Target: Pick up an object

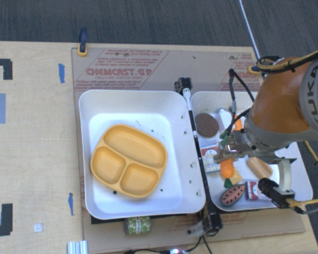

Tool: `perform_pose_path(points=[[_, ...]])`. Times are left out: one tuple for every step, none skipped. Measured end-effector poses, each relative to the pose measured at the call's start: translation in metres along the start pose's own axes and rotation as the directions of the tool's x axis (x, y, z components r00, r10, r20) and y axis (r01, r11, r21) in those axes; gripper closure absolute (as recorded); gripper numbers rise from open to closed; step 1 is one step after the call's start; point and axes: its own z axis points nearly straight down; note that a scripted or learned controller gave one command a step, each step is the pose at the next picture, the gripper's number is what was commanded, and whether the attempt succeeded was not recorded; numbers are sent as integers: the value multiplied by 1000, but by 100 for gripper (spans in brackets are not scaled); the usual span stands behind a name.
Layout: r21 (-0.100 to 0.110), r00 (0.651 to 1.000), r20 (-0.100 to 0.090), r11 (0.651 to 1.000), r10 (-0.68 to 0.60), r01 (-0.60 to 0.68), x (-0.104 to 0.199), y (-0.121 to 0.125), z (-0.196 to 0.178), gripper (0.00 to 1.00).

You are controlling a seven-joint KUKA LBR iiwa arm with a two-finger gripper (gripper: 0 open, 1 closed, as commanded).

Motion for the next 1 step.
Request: perform_pose_path(points=[[1,1000,1,1000,2,-2,15,0,19,100]])
